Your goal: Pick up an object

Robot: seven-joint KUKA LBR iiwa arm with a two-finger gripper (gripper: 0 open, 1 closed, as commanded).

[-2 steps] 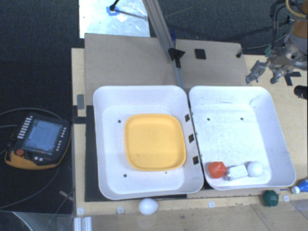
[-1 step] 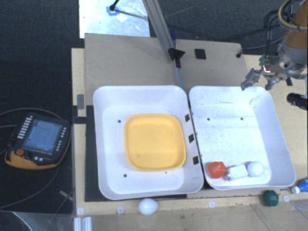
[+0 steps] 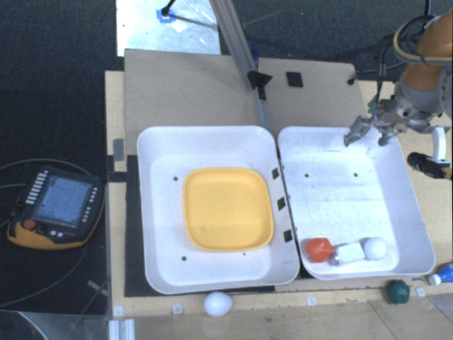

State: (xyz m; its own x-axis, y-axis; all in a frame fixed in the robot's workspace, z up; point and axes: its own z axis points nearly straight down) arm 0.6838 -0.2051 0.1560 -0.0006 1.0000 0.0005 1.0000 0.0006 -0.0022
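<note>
Nearest edge of bench: white egg-shaped obj (image 3: 218,304) on cardboard lip just outside the L bin, dark green ball (image 3: 398,291) outside the R bin's near corner, small blue-white bit (image 3: 440,278) beside it. R bin (image 3: 407,190), shallow white plastic w/ rounded corners, has 3 objs bunched along its near wall: red-orange rounded lump (image 3: 318,248), white blocky piece (image 3: 349,253) touching it, white ball (image 3: 375,247) next to that. L bin (image 3: 152,190), same type, holds a yellow square plate (image 3: 228,208) w/ rounded corners, matte, flat in the middle. Black clips join the bins at the seam. Farther back: gripper (image 3: 367,132) at R bin's far rim, well apart from the 3 objs, fingers (image 3: 352,137) spread apart, nothing between them. Grey wrist and orange band above. Far L on dark carpet: teach pendant (image 3: 55,207), orange-grey w/ screen. Brown cardboard sheet (image 3: 191,91) behind bins, slanted metal pole (image 3: 237,30) crossing it.
</note>
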